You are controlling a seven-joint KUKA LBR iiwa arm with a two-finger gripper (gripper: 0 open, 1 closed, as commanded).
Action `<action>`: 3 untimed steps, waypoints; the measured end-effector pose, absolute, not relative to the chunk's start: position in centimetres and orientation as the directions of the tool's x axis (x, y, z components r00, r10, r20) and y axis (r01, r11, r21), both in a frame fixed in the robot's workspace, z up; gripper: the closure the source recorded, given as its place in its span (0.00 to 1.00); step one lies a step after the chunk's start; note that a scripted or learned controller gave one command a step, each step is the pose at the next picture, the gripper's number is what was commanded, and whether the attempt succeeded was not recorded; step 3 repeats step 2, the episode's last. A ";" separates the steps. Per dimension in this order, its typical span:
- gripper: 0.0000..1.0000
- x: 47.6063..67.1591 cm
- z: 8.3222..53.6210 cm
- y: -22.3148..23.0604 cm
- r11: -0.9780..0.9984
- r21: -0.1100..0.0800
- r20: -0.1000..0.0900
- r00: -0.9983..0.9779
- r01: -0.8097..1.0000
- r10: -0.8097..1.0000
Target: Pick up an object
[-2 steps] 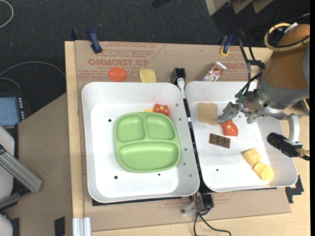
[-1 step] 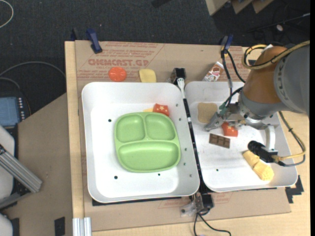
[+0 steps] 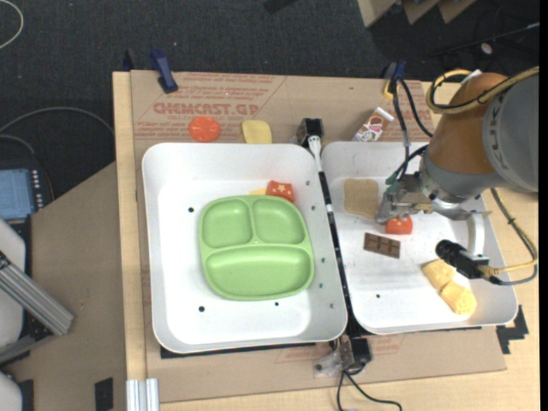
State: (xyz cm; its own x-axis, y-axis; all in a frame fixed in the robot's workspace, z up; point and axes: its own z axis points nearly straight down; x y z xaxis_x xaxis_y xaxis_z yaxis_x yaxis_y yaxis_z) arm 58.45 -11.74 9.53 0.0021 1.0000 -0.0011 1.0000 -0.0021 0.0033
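Currently gripper (image 3: 396,208) sits low in right bin (image 3: 368,302), directly over red item (image 3: 399,224), likely the pick target. Jaw state: cannot tell. Chocolate (image 3: 382,246) and corn (image 3: 449,285) lie nearby; green tray (image 3: 255,248) fills left bin (image 3: 171,229).

The arm (image 3: 479,135) reaches in from 3 o'clock, and its gripper (image 3: 396,211) is low over the right bin (image 3: 411,315), just above a small red piece (image 3: 399,224); whether it touches the piece is not clear. A tan slice (image 3: 360,197) lies at 9 o'clock of the gripper, a brown bar (image 3: 382,246) at 7 o'clock, a yellow corn (image 3: 449,285) at 4 o'clock. In the left bin (image 3: 171,229) sits a green tray (image 3: 254,247), with a red block (image 3: 280,190) at its 12 o'clock edge.
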 end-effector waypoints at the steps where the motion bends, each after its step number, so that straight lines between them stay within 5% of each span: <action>1: 1.00 63.3 19.2 -3.7 0.010 0.014 0.002 -0.010 1.000 1.000; 3: 1.00 62.1 18.5 -3.8 0.001 -0.004 0.001 -0.001 1.000 1.000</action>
